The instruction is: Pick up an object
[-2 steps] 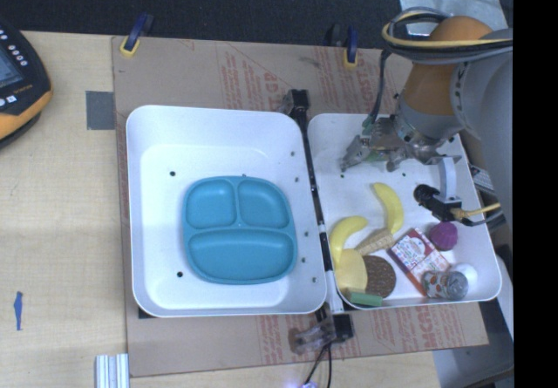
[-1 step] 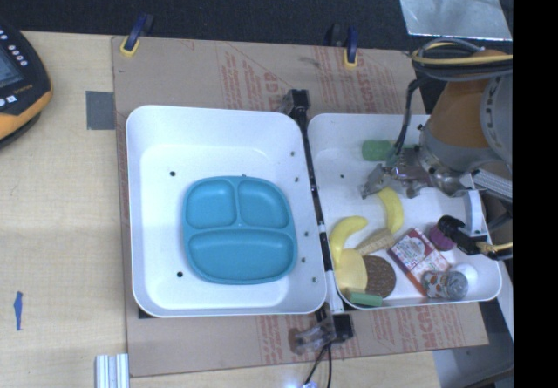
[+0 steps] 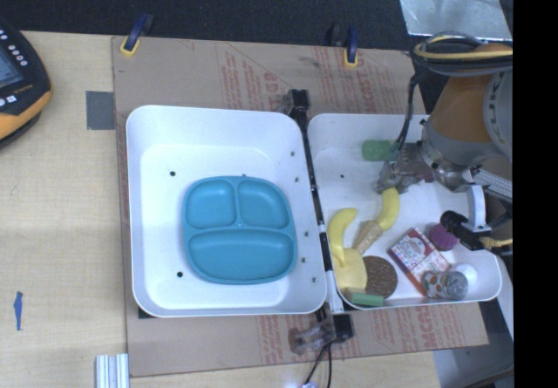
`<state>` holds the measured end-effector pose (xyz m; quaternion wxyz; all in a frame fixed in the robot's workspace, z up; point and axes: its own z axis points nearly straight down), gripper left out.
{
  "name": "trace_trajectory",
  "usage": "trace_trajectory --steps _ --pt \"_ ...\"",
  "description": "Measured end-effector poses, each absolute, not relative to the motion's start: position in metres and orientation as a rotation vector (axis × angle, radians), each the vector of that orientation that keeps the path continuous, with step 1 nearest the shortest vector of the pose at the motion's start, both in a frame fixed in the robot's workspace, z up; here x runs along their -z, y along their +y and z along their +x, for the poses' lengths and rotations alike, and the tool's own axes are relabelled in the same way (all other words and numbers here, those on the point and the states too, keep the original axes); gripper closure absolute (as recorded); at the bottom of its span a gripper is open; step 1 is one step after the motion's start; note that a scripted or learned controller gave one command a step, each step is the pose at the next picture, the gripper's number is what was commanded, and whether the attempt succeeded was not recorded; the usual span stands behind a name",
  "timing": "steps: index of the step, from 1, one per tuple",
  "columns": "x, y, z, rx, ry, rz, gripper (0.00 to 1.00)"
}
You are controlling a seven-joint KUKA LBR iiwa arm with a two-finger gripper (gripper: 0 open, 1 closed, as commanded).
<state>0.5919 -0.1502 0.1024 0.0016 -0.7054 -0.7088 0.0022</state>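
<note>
Over the right bin (image 3: 349, 129) — gripper (image 3: 403, 175) low, right of frame.
Just above the banana (image 3: 388, 207); can't tell its grip — blue plate (image 3: 238, 229) left.

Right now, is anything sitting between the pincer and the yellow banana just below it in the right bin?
Nothing visible does. The pincer hangs just above the upper tip of the yellow banana, with bare floor of the right bin around them.

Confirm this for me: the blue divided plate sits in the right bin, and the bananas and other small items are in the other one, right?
Not quite. The camera view shows the blue divided plate in the left bin, not the right one. The bananas and other small items lie in the right bin.
</note>
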Motion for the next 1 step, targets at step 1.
trace_trajectory --steps 1 --pt "-0.1981 -0.0617 0.5983 0.01 -2.238 -2.209 1.0"
